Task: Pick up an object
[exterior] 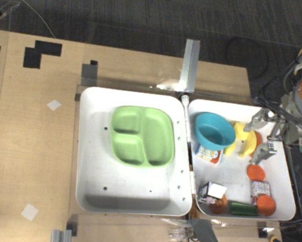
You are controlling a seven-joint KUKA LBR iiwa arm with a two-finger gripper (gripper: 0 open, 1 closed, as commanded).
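Gripper is hanging open and holding nothing, with one banana lying just left of it, beside one blue bowl.

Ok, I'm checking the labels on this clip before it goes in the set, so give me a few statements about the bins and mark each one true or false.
1. The green three-compartment plastic tray lies in the left white bin. True.
2. The round blue bowl sits inside the green tray. False: it stands in the right white bin, near that bin's far left corner.
3. The robot's hand is over the right bin, close to the yellow banana-shaped toy. True.
4. The hand is lifting the dark green cylinder. False: the cylinder lies at the right bin's near edge, apart from the hand.
5. All the small items are in the left bin. False: they are in the right bin.
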